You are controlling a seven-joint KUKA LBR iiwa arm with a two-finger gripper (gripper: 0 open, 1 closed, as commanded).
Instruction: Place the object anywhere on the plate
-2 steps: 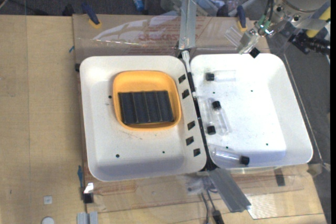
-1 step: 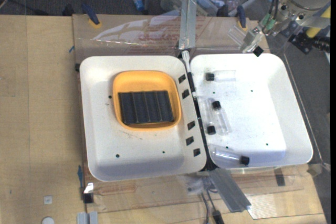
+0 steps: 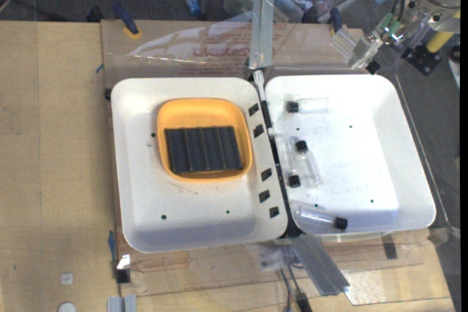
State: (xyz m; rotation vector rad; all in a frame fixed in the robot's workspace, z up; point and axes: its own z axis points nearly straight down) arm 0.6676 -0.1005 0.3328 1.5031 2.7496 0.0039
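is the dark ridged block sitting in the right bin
No, the dark ridged block lies on the orange plate in the left bin.

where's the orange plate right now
The orange plate sits in the left white bin, toward its upper middle, with a dark ribbed block lying on it; the bin divider is just to its right.

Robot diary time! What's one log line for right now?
arm: top right, above bins | orange squarish plate: left white bin, holds dark ribbed block | right white bin: clear black-capped tubes
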